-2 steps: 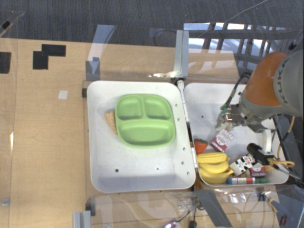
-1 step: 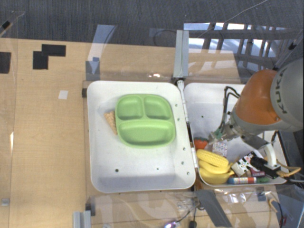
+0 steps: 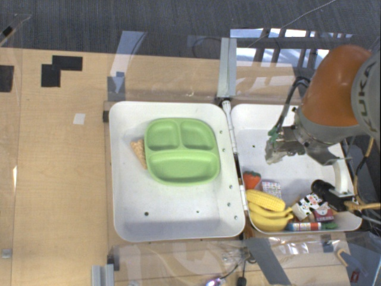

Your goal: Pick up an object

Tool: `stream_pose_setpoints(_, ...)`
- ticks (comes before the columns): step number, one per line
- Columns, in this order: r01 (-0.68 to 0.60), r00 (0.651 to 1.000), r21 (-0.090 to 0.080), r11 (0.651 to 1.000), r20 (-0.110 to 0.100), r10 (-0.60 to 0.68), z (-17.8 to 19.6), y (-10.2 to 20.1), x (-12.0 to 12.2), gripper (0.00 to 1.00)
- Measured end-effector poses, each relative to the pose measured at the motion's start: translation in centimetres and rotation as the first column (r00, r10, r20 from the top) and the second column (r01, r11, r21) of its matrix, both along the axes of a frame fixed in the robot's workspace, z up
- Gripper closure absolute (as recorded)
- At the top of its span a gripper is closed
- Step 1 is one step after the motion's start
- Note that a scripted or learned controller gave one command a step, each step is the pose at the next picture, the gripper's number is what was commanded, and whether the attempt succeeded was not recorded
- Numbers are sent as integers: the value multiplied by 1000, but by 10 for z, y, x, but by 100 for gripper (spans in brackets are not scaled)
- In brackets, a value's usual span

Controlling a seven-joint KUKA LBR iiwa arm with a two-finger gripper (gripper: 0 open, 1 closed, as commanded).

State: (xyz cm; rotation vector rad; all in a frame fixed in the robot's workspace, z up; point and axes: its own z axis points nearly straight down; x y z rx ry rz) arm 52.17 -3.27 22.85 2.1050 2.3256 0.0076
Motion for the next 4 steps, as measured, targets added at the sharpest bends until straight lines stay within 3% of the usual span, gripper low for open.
stream_pose_setpoints(1,0,1000,0,1000,0,0,0,0,0,0)
stream_pose_setpoints(2,209,978,0,978,-2,-209,-7,-21,18,0)
stream_pose_setpoints(3,185,983,0,983,8,-185,-138,-80,-24,0)
stream_pose_setpoints(4,174,985,0,985,-2,-174,-73,-92,-2,0)
